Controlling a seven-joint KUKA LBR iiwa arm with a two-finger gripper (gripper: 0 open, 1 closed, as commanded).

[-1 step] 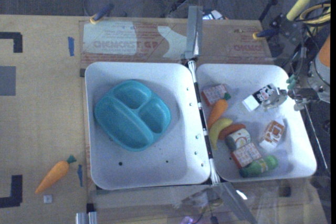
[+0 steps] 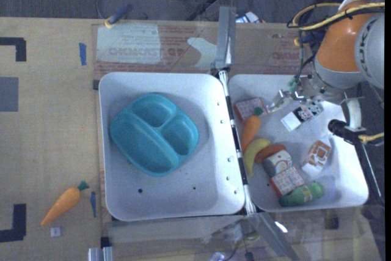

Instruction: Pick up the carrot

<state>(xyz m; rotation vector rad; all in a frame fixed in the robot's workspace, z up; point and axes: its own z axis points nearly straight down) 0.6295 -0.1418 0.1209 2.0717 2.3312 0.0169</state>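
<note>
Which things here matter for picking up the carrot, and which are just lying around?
For the job:
- carrot at the right bin's left edge
- gripper above that bin

Lying about:
- second carrot on the bench, outside the bins
- blue divided plate in the left bin
- banana
- small cartons
- green item

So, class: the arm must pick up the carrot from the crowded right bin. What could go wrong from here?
1. The carrot lies against the bin's left wall, touching the banana, so the fingers may have little room and could catch the banana too.
2. The gripper hovers nearer the small red box than the carrot; a descent here could hit the box.
3. A second carrot lies on the bench outside the bins, which could confuse targeting.
</note>
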